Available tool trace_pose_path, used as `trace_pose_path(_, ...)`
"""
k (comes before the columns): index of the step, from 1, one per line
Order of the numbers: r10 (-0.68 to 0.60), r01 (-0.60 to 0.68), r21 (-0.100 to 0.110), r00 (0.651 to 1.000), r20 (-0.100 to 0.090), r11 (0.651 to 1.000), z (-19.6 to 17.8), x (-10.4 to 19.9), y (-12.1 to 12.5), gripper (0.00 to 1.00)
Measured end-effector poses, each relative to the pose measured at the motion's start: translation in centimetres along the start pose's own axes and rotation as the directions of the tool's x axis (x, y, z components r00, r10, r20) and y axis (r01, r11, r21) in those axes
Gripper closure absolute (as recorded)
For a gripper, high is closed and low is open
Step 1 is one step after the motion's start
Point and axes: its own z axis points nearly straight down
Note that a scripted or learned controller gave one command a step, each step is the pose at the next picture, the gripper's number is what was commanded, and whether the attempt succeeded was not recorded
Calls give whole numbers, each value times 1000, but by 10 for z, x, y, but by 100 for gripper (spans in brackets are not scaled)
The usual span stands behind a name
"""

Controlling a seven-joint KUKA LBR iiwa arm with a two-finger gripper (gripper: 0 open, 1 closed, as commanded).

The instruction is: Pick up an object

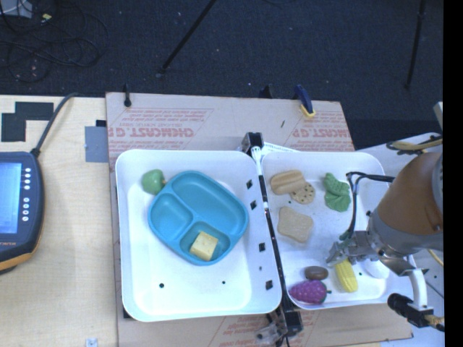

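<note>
- The arm (409, 208) is reaching in from the right of the frame and hanging over the lower right part of the right bin (376, 163), with the hand (349, 251) pointing toward the lower left.
- Whether the hand is released or clenched is something I cannot tell from this angle; the metal parts at its tip are blurring into the bin floor, and nothing is showing as gripped.
- The nearest candidate is the yellow corn cob (346, 275), lying just below the hand, at the lower edge of the right bin. Its long axis is running roughly up and down the frame, tilted slightly.
- The brown oval piece (315, 272) is sitting just to the left of the corn, and the purple grape bunch (308, 291) is resting below that, in the bin's lower left corner.
- The slice of bread (294, 224) is lying up and to the left of the hand, well apart from it; the cookie (304, 193), the tan bun (286, 181) and the green leafy piece (336, 191) are lying farther up the bin.
- The left bin (137, 266) is holding a blue divided plate (197, 215) with a yellow block (204, 246) in one compartment and a green ball (153, 181) beside its upper left rim; all of that is lying far to the left.
- Judging from this, the coming move is turning on a short drop toward the corn, with the grip set across its narrow width.
</note>
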Motion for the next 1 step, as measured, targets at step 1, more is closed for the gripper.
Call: trace_pose_path(1, -10, 10, -9, 1000, 4, 1000, -118, 69, 1, 100)
